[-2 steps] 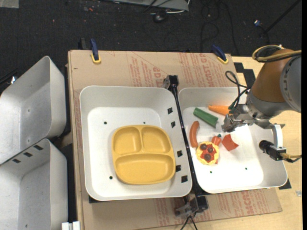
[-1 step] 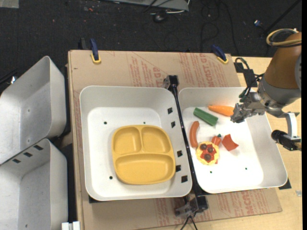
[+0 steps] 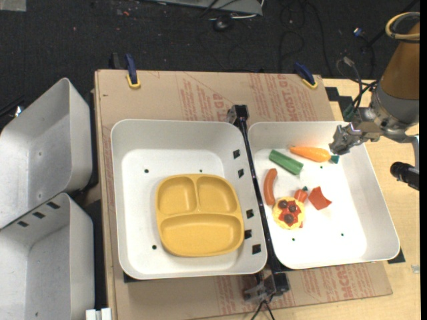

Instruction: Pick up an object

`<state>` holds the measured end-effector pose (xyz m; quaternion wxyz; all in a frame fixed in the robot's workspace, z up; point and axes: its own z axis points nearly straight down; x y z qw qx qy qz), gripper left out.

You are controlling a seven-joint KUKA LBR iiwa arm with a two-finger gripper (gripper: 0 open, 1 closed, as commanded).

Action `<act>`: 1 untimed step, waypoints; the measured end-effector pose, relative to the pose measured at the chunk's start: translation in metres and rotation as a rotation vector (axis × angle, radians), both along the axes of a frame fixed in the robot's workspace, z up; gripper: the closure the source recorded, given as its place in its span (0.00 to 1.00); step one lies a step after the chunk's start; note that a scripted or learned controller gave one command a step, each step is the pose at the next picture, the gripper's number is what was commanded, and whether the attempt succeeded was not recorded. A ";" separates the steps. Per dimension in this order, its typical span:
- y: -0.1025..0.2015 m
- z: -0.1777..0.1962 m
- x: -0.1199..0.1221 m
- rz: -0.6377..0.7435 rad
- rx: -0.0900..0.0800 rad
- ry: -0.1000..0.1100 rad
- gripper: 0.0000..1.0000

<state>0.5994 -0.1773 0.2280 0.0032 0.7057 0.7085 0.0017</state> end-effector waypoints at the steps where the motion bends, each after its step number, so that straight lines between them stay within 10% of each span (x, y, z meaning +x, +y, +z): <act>1: 0.000 0.016 0.001 -0.001 0.001 0.004 1.00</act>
